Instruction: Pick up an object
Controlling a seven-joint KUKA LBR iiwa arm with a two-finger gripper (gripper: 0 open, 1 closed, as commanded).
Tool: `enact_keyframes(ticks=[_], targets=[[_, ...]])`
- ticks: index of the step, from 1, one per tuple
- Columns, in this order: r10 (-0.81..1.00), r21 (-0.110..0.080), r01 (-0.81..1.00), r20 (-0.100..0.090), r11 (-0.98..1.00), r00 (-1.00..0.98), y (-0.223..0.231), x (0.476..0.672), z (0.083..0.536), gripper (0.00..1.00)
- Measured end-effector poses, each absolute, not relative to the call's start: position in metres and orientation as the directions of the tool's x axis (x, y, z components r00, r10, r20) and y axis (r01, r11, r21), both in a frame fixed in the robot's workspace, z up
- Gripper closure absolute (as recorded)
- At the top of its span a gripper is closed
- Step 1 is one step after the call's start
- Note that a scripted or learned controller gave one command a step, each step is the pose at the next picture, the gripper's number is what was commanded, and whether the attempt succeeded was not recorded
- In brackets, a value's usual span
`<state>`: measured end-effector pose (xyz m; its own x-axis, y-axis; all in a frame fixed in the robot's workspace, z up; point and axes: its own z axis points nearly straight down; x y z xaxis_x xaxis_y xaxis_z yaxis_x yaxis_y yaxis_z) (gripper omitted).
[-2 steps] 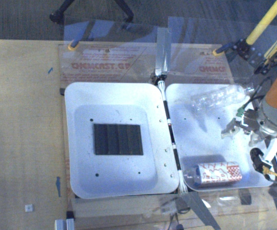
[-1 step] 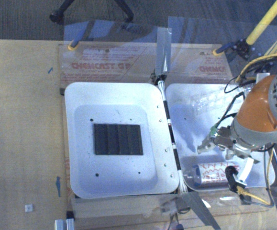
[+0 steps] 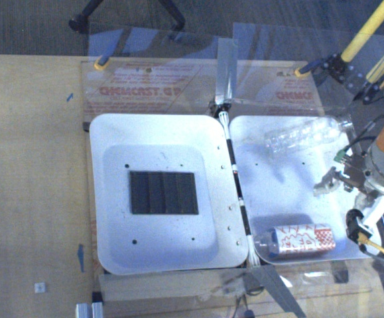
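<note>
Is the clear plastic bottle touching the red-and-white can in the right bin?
Apart. The camera view shows the bottle near the bin's far side and the can near its front edge, bare white floor between.

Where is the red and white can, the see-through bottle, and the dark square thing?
red and white can (image 3: 302, 238), camera view, middle of its side.
see-through bottle (image 3: 298, 136), camera view, middle of its body.
dark square thing (image 3: 164, 192), camera view, its centre.

Left bin (image 3: 112, 144): dark ridged rectangle (image 3: 164, 193) at centre | Right bin (image 3: 258, 197): clear plastic bottle (image 3: 301, 136) at 12 o'clock, red-and-white can (image 3: 301, 239) at 6 | Gripper (image 3: 332, 181) at 3 o'clock
</note>
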<state>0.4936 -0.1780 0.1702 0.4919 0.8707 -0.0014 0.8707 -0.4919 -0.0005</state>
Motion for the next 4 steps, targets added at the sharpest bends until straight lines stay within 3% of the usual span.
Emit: enact_keyframes(ticks=[1,2,3,4], targets=[[0.952,0.009,0.952,0.0,-0.305,0.305,-0.111,0.481,0.088,0.0],[0.925,-0.001,0.925,0.0,-0.38,0.38,-0.178,0.494,0.099,0.0],[1.0,0.006,1.0,0.0,0.011,-0.011,-0.185,0.482,0.088,0.0],[1.0,0.011,1.0,-0.002,0.009,-0.009,-0.186,0.483,0.099,1.0]])
